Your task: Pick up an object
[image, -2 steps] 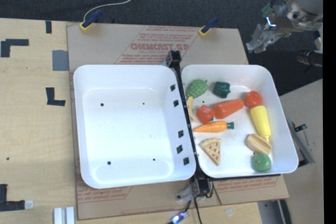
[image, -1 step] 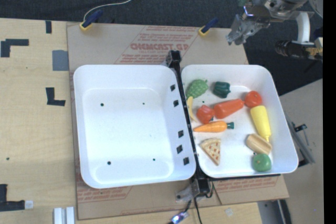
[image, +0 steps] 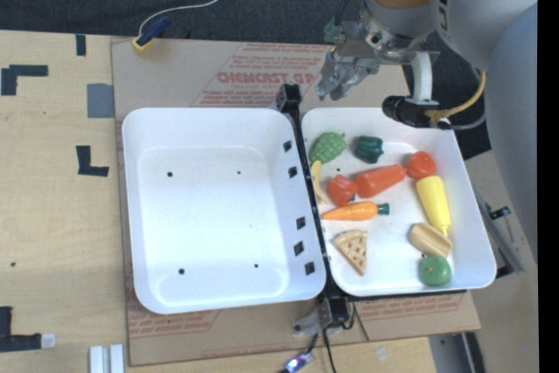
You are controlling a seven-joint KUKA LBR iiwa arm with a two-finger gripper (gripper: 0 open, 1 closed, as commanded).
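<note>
Two white bins sit side by side on the desk [image: 52, 188]. Left bin [image: 210, 205] is bare. Right bin [image: 463, 214] holds toy food: carrot [image: 354, 210], pizza slice [image: 353, 250], yellow corn [image: 434, 201], tomato [image: 420, 163], green pepper [image: 368, 148]. Hand [image: 342, 81] hangs above the right bin's far-left corner, nothing in it; finger state: can't tell.

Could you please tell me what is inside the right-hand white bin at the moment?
The right bin holds toy food, including a carrot, a yellow corn cob and a pizza slice.
</note>
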